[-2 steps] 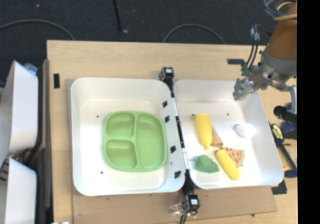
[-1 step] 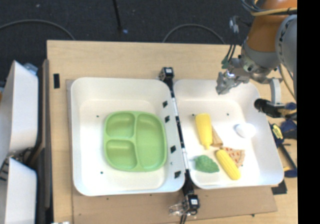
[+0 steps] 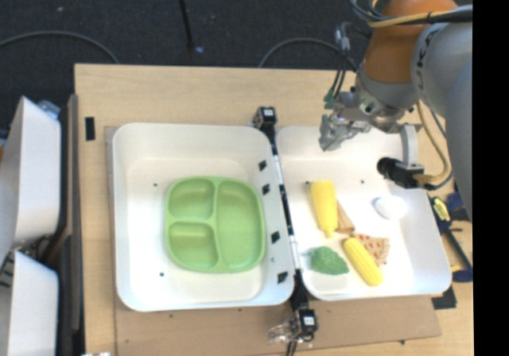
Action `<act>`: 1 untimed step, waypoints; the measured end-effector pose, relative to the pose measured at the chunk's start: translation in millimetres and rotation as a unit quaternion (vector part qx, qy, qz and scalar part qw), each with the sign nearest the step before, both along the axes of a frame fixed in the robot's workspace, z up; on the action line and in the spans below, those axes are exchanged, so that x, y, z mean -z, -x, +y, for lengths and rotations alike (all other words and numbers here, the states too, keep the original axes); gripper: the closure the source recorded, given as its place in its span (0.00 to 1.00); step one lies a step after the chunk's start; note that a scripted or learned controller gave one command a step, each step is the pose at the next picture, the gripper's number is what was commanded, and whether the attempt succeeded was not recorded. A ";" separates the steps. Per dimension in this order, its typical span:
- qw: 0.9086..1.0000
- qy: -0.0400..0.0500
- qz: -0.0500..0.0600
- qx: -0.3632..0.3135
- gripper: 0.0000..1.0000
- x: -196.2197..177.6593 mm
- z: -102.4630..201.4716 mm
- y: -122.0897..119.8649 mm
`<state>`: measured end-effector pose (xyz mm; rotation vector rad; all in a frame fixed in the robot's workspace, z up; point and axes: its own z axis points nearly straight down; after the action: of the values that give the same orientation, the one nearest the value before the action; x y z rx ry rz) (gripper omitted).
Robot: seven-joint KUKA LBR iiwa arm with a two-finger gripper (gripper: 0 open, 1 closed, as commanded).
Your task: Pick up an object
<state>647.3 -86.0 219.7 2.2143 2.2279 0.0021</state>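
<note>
The right bin (image 3: 413, 275) holds two yellow corn cobs, one upright near its middle (image 3: 323, 205) and one slanted lower right (image 3: 363, 260). Between them lie two pizza slices (image 3: 374, 245), one partly under the upper cob (image 3: 344, 222). A green broccoli piece (image 3: 328, 261) sits at the bin's lower left, and a small white object (image 3: 390, 207) lies to the right. My gripper (image 3: 334, 137) hangs over the bin's far left corner, above and apart from the food, with nothing seen between its fingers.
The left bin (image 3: 135, 283) holds a green divided tray (image 3: 215, 223). A black clip rail (image 3: 278, 203) joins the two bins. The wooden bench (image 3: 159, 84) surrounds them, with white boxes (image 3: 32, 179) at the far left.
</note>
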 end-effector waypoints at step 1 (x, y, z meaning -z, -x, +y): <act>1.000 0.000 -0.001 0.000 1.00 3.7 50.1 -9.9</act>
<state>657.2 -36.0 216.0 2.2134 2.2273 0.0027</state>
